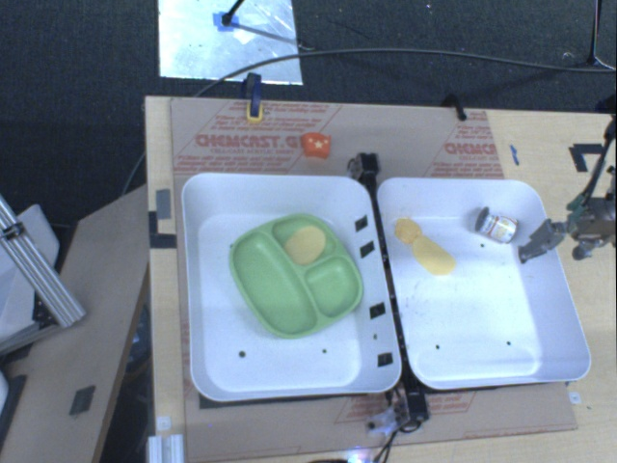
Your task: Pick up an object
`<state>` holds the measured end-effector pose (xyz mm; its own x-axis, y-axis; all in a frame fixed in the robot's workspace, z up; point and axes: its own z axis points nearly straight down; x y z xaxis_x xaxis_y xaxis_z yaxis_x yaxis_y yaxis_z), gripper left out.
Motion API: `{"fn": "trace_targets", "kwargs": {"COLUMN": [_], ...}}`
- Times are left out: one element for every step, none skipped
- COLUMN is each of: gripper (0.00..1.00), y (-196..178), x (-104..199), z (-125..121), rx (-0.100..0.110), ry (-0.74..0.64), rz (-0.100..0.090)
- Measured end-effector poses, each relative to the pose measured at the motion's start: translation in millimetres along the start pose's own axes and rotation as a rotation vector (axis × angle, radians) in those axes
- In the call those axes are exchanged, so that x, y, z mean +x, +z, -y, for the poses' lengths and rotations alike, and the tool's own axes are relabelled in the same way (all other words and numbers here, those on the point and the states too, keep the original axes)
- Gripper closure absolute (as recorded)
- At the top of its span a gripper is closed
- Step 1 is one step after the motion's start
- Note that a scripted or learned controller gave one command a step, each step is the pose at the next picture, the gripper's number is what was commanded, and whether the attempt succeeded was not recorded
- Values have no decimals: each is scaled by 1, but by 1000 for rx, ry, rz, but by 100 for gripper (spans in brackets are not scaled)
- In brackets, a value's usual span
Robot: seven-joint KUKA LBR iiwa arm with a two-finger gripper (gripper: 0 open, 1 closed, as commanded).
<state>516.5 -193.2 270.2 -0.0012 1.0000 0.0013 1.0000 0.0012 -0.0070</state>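
A: How is the gripper (536, 246) placed?

B: It is seen at the right rim of the right bin (482, 355), reaching in from that side. One dark finger is pointed down and to the left over the bin's edge. Whether the fingers are spread or closed cannot be told; nothing is seen held between them.

A: What lies closest to it?

B: A small jar (496, 226) with a pale label is found just beside the gripper, up and to the left of it, lying on its side on the bin floor. Its long axis is judged to run roughly left to right, with a slight tilt.

A: And beyond that?

B: Farther left in the same bin, a yellow squash-shaped toy (425, 247) is laid with its long axis slanting from upper left down to lower right. It is well apart from the gripper.

A: And in the other bin?

B: A green divided plate (280, 297) is set in the left bin (222, 355), with a pale yellow round piece (306, 245) in its upper compartment. Both are far from the gripper, across the divider.

A: So which thing is favoured?

B: The jar, most likely. A short move left and slightly up would be called for, with the fingers closed across its narrow width.
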Motion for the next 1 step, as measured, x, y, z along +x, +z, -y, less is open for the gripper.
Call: {"fn": "trace_targets", "kwargs": {"gripper": [0], "y": [-5], "x": [0], "z": [-2], "rx": [-9], "ry": [-3], "rz": [2]}}
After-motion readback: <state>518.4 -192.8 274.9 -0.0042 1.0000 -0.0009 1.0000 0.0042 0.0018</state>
